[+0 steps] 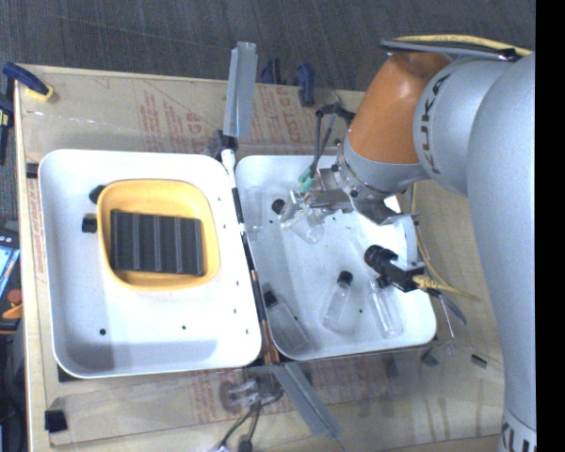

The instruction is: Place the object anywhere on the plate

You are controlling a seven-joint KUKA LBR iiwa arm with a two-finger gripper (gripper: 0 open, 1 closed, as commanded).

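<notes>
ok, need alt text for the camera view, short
A grey robot arm with an orange band reaches from the right into the right white bin, its gripper low over clear bottles lying there. The left white bin holds a yellow plate with a dark ribbed centre.

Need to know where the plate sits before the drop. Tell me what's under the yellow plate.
The yellow plate rests on the floor of the left bin. A dark ribbed insert lies on top of it. Small dark bits peek out at its left edge; whatever lies beneath is covered.
</notes>
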